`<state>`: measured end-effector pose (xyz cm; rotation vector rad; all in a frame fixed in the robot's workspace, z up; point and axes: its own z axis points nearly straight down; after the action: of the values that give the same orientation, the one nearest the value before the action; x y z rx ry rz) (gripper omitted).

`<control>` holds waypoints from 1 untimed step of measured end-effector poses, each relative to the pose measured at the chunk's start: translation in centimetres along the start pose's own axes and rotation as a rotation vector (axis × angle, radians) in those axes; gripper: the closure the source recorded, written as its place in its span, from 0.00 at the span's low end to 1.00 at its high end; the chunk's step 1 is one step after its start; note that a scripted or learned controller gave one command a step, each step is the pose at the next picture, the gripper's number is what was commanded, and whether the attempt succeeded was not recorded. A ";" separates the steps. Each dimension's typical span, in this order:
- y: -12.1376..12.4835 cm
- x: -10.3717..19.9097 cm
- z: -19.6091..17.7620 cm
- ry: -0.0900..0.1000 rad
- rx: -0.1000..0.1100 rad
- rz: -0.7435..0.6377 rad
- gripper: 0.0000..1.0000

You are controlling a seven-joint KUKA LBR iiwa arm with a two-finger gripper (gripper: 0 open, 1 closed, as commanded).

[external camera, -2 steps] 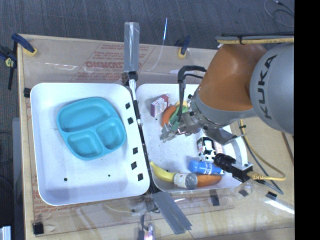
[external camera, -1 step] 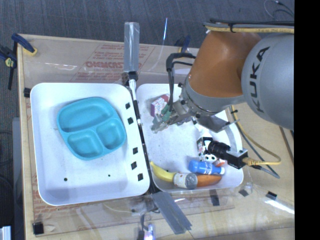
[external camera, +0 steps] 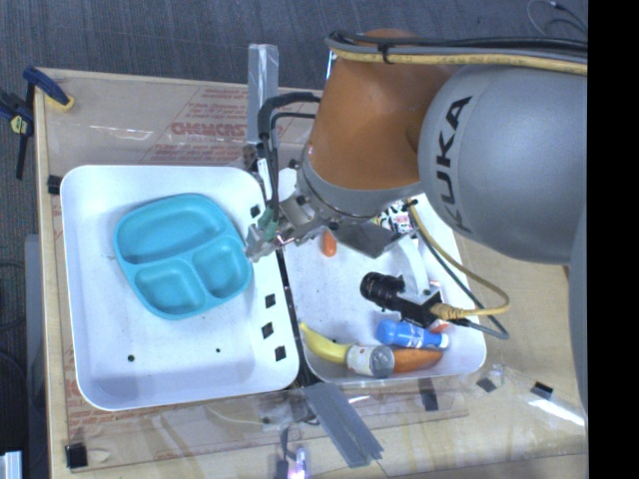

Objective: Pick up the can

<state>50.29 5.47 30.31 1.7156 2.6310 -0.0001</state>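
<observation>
Two bins sit side by side, and the can [external camera: 399,360] is in the right bin [external camera: 334,302], down at its front edge. It lies on its side. Its long way runs left to right in the view, with the grey round end at the left and the orange body at the right. A banana [external camera: 321,344] lies just beside the grey end, and a blue tube [external camera: 409,336] lies along the can's far side. They look like they touch, but I cannot be sure.

The claw [external camera: 264,234] is not near the can. It hangs at the wall between the two bins, close to the edge of the blue plate [external camera: 180,255] in the left bin [external camera: 100,357]. From the claw, the can lies toward the front of the bench and off to the right. There is bare bin floor in between.

I cannot tell how wide the claw is open. I see nothing in it.

The arm [external camera: 499,148] comes in from the right and bends low over the back of the right bin, with its orange band on top. I think the claw has to cross the right bin to the front, then come down across the can's short way. The banana and tube are very close, so they could get bumped.
</observation>
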 end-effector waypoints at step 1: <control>9.0 0.0 -0.6 0.000 0.003 0.036 1.00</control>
<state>58.47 9.11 30.88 1.7639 2.6011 -0.0045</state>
